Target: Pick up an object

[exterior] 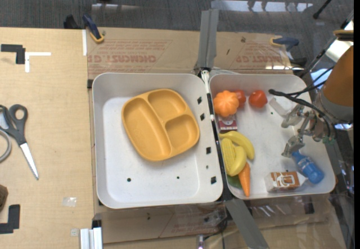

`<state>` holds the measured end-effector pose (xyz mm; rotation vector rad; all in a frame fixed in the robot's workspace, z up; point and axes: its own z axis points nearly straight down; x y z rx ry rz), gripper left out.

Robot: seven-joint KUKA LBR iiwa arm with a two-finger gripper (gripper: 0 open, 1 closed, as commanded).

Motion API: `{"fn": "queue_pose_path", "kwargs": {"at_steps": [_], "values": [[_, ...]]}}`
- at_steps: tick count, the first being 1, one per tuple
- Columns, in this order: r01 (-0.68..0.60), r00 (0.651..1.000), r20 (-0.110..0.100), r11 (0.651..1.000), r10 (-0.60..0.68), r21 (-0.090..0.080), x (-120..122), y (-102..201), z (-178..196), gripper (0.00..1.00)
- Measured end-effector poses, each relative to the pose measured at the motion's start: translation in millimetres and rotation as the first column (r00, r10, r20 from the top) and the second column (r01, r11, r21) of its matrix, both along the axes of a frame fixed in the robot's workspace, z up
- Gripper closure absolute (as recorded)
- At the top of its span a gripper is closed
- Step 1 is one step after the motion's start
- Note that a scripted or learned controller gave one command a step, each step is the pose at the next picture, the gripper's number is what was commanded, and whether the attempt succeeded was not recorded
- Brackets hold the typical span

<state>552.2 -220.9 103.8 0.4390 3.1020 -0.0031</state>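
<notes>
Objects crowd the right bin, none of them between the fingers, and the arm leans in from the right edge, orange band up top, wrist angled down and left over that bin. Gripper hangs above the white floor at the bin's right side, its two metal fingers spread apart with nothing clamped in them. Just below it lies a blue bottle, and beside that a small brown carton against the near wall. Over on the bin's left side: an orange pumpkin with a red tomato near it by the far wall, a little red box under the pumpkin, then a banana, corn and a carrot bunched together toward the near corner. Left bin carries one yellow divided plate, tilted, sitting near its middle. Scissors rest on the bench, well left of both bins.
</notes>
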Motion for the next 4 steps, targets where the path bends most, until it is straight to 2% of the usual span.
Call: {"fn": "queue_pose_path", "kwargs": {"at_steps": [1, 2, 3, 4], "values": [[0.179, 0.984, 0.000, 0.984, -0.179, 0.002, -54.5, -0.5, -10.0, 0.00], [0.179, 0.984, 0.000, 0.984, -0.179, 0.002, -54.5, -0.4, -10.0, 0.00], [0.228, 0.974, -0.004, 0.974, -0.228, 0.003, 8.3, 121.6, -11.2, 0.00], [-0.148, 0.989, -0.006, 0.989, 0.148, 0.002, -37.5, 108.2, -11.4, 0.00]]}}
